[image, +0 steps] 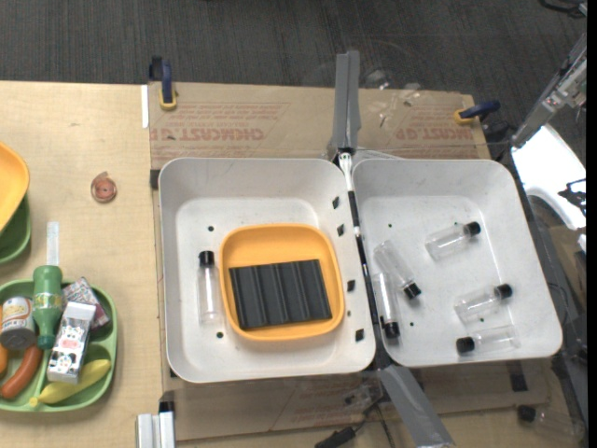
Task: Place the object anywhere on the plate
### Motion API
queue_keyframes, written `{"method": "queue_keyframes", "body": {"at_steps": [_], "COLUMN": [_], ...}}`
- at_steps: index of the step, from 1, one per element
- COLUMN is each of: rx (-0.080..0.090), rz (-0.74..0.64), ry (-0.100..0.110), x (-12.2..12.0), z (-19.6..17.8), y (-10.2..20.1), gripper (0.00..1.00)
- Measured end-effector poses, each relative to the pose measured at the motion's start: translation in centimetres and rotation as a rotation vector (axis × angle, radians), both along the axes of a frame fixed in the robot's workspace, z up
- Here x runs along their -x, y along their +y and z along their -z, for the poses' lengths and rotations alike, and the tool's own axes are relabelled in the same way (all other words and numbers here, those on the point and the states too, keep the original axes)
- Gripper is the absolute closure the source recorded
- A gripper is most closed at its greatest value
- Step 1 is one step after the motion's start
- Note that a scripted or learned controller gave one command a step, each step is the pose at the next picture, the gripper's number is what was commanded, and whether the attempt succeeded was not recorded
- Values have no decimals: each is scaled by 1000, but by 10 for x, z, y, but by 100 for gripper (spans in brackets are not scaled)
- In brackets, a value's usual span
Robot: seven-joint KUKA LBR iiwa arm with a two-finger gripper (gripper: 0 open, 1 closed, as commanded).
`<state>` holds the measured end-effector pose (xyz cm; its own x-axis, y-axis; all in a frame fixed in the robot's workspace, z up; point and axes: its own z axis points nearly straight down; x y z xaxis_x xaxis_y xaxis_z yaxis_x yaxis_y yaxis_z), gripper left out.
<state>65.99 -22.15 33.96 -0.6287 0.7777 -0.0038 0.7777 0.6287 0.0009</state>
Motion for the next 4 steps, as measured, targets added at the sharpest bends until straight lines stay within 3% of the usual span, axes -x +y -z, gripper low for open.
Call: {"method": "queue_keyframes", "body": {"at_steps": [1, 2, 3, 4], "rx": [0, 0, 0, 0], "rz": [-344, -716, -736, -757], "ry": [0, 1, 1, 0], "x": [6, 17, 7, 26], "z": [-9, 13, 31, 25], "y": [-1, -1, 0, 0], "gripper": [0, 0, 0, 0]}}
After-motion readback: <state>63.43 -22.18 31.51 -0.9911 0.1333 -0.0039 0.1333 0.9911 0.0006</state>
